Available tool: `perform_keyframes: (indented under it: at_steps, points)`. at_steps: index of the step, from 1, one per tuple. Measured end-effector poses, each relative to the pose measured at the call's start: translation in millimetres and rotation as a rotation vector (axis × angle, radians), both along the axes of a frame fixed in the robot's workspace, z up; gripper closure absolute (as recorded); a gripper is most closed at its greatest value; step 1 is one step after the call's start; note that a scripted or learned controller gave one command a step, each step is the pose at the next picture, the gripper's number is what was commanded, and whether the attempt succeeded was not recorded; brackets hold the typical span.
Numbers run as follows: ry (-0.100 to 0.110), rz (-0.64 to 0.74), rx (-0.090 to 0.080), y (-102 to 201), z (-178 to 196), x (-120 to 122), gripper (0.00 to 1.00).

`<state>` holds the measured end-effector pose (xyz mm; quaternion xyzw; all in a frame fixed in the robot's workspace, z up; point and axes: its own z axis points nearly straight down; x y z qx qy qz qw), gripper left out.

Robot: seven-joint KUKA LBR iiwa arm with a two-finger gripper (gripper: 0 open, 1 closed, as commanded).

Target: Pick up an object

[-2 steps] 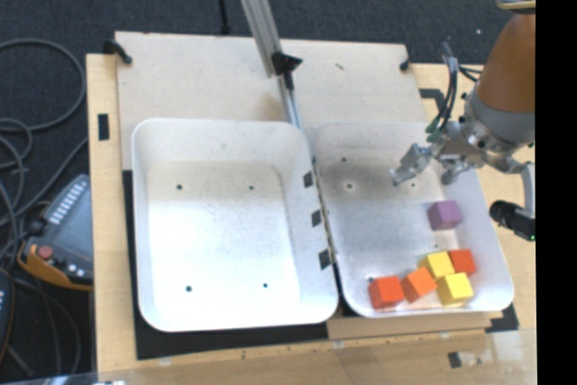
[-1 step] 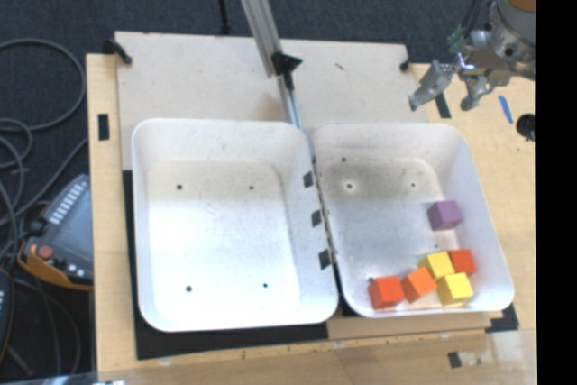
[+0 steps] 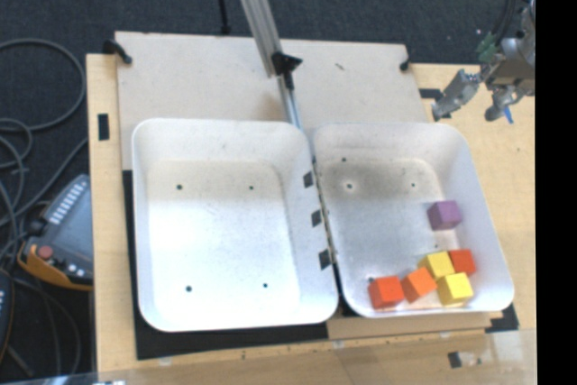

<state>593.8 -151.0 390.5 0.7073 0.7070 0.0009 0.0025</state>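
The right bin (image 3: 361, 149) holds several small blocks near its front right corner. A purple cube (image 3: 444, 214) sits alone by the right wall. Below it cluster two yellow cubes (image 3: 440, 263) (image 3: 454, 288), a red-orange cube (image 3: 462, 261) and two orange blocks (image 3: 419, 282) (image 3: 387, 291). My gripper (image 3: 471, 108) hangs above the bench just beyond the right bin's far right corner, well apart from the blocks. Its fingers (image 3: 448, 104) are spread open with nothing between them.
The left bin (image 3: 149, 194) lies beside the right one, joined along a clipped middle seam. A slanted aluminium post (image 3: 257, 4) rises from the back of the bench. Cables and a pendant (image 3: 59, 230) lie on the floor at left.
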Motion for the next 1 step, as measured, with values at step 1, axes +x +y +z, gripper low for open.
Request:
perform_keyframes:
  at_steps: [1]
  points:
    - [0.009,0.001,0.001,-38.1,-164.2,86.4,0.00]
